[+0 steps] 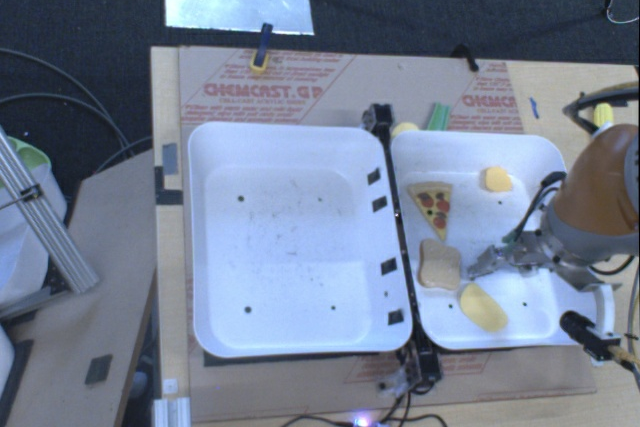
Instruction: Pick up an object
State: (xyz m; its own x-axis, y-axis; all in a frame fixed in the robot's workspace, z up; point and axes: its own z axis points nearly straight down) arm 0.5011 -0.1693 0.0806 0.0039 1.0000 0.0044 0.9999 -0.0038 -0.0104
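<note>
Low in right bin (540,155), gripper (484,264) beside bread slice (439,266); finger opening unclear.

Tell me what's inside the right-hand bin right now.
The right bin holds a pizza slice, a small yellow piece, a bread slice and a yellow chip. The arm covers its right edge.

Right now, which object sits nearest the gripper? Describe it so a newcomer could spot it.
Look in the right-hand bin, along its left side near the divider. Below the pizza slice lies a slice of bread, just left of the gripper. It is tan and squarish, unlike the yellow oval piece below it.
</note>
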